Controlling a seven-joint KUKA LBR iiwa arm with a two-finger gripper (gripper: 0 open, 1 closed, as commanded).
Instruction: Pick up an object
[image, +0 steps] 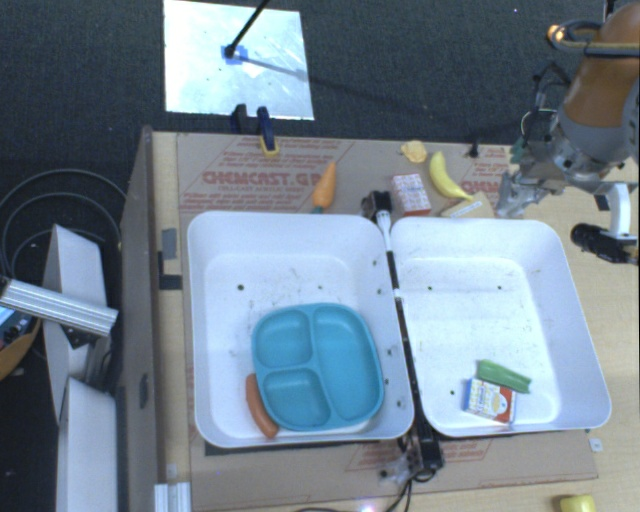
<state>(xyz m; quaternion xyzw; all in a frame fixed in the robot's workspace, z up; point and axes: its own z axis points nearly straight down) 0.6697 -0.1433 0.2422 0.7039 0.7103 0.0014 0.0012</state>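
**Op A:** From the overhead camera I see my arm (597, 95) parked over the tabletop's far right corner, beyond the far rim of the right bin (560, 290). The pincer (512, 200) hangs just beside a yellow banana (443, 176), but I cannot tell whether it is apart or together; the wrist hides that.

**Op B:** What could I pick?

**Op A:** In the right bin, a green piece (503, 375) lies touching a small red-and-white carton (489, 401), both near the front right corner. In the left bin (225, 290), a blue divided tray (316, 365) sits toward the front edge, with an orange sausage-like toy (260, 405) along its front left side.

**Op B:** And outside the bins?

**Op A:** On the cardboard behind them, along the tabletop's far edge, I see a carrot (323, 186), a small pink box (411, 193), a pale yellow lump (414, 151) and that banana. Nothing is lifted.
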